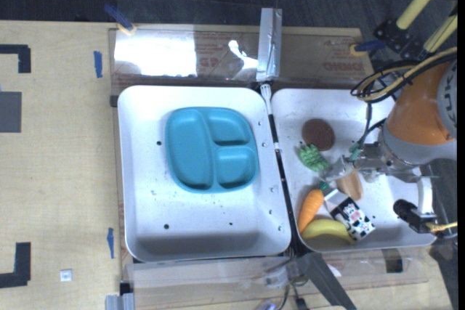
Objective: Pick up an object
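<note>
The worktop (51, 178) carries two white bins side by side. The left bin (138, 221) holds a blue divided tray (212, 149) lying flat near its middle. The arm (425, 116) reaches in from the right over the right bin (290, 109), its orange band above the wrist. The jaws (347, 169) sit low among the clutter there; I cannot tell how far open they are or whether they grip anything. Just beside them lies a tan piece (351, 186). A brown disc (318, 133) lies toward the far side, a green toy (312, 157) below it. Along the near wall are a carrot (311, 207), a banana (327, 230) and a small black-and-white toy (354, 220).
</note>
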